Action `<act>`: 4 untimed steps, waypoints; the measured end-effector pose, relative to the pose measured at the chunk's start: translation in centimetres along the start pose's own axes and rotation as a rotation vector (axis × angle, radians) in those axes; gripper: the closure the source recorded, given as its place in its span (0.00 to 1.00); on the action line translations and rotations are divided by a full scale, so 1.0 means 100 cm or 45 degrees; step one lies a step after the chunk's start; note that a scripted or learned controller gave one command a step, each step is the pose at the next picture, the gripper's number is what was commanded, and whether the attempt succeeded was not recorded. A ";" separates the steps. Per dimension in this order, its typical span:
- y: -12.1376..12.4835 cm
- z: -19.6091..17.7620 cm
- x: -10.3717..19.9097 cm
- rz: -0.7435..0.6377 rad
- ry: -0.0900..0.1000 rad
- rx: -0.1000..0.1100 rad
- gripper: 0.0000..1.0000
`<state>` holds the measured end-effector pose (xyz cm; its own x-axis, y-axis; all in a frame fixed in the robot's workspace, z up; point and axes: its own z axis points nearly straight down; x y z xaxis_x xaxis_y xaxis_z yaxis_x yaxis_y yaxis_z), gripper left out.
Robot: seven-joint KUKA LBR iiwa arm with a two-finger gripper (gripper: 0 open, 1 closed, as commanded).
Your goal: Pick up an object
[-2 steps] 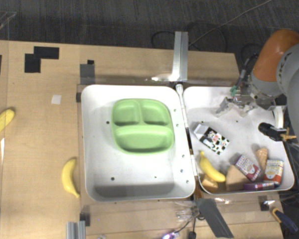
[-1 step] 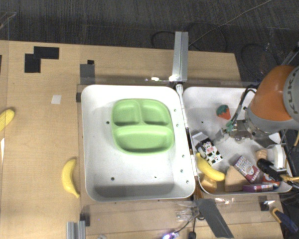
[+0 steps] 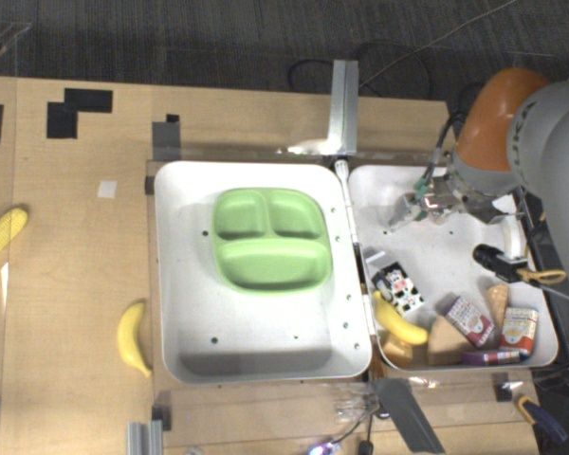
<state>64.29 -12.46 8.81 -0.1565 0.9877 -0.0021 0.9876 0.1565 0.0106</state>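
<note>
While the pincer (image 3: 419,202) hangs over the bare upper floor of the right bin (image 3: 436,263), we list what lies about it.

1. Pincer: low over white plastic, with nothing beneath it to take. We cannot tell how far open it is, and we make out nothing carried by it.
2. Patterned packet (image 3: 396,287), black and white: below the pincer in the view and slightly to its left, the closest candidate.
3. Banana (image 3: 398,322): just past the packet, lying against the bin's left wall.
4. Tan wedge (image 3: 444,337), red-and-white carton (image 3: 467,318), second carton (image 3: 519,328), purple pen (image 3: 488,355): down and to the right of the pincer, crowded along the bin's lower wall. We judge they were tipped in as a heap, which leaves the pincer's end of the bin bare.
5. Green divided plate (image 3: 270,238): left of the pincer, alone in the left bin (image 3: 185,254), set flat and central (perhaps as a drop-off place).
6. Loose banana (image 3: 131,337) and yellow cob (image 3: 2,235): far left of the pincer, on the bench outside both bins, probably out of play.

In our judgement the pick has not begun, and the pincer must travel down toward item 2 or 3.
</note>
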 end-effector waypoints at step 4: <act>-0.053 -0.002 0.001 0.069 -0.001 -0.005 0.00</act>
<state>59.00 -13.15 8.95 -0.1025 0.9947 -0.0025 0.9946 0.1025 0.0144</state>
